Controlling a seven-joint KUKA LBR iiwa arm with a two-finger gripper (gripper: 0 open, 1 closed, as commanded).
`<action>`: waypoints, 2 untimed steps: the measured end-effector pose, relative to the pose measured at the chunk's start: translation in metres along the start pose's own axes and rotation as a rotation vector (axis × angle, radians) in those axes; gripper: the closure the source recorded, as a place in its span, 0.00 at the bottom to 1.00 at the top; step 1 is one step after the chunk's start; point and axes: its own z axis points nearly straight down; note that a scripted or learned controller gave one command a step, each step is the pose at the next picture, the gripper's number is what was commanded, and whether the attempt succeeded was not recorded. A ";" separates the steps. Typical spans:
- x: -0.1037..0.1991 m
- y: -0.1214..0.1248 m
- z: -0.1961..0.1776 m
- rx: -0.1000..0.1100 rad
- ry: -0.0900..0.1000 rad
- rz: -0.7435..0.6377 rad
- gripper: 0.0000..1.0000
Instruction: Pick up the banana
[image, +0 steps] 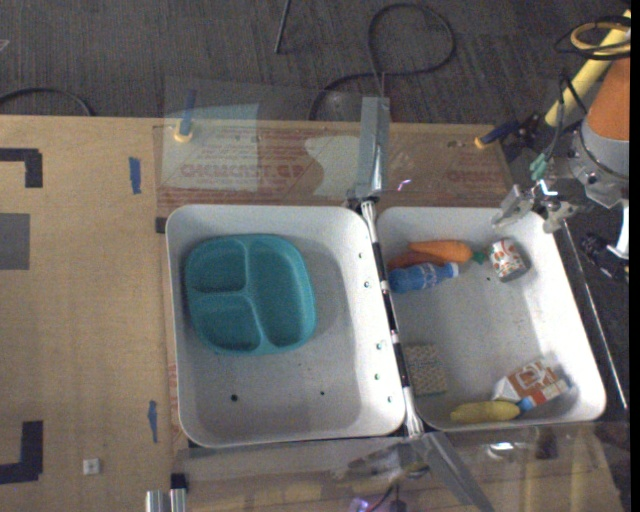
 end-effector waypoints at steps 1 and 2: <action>0.003 0.028 0.029 -0.005 -0.003 -0.223 0.00; -0.032 0.024 0.121 -0.005 0.003 -0.203 0.00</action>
